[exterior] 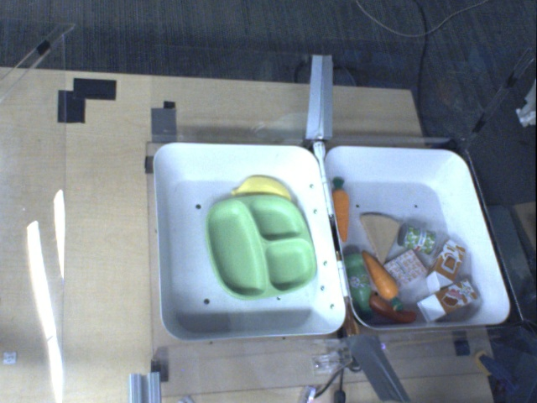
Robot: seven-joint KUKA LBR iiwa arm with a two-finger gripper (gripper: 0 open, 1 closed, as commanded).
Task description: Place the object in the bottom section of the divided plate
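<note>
Pale wood table, left white bin with a green divided plate, a yellow thing peeking out behind it, right white bin with two toy carrots and small snack packs, claw's grip cannot tell

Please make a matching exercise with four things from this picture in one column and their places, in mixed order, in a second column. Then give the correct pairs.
Things:
1. green divided plate
2. yellow object
3. small carrot
4. larger carrot

Places:
A. right bin, close to its left wall, in the upper part
B. middle of the left bin
C. left bin, peeking out behind the plate's far edge
D. right bin, lower left, among the piled toy food

Pairs: 1-B, 2-C, 3-A, 4-D
</note>
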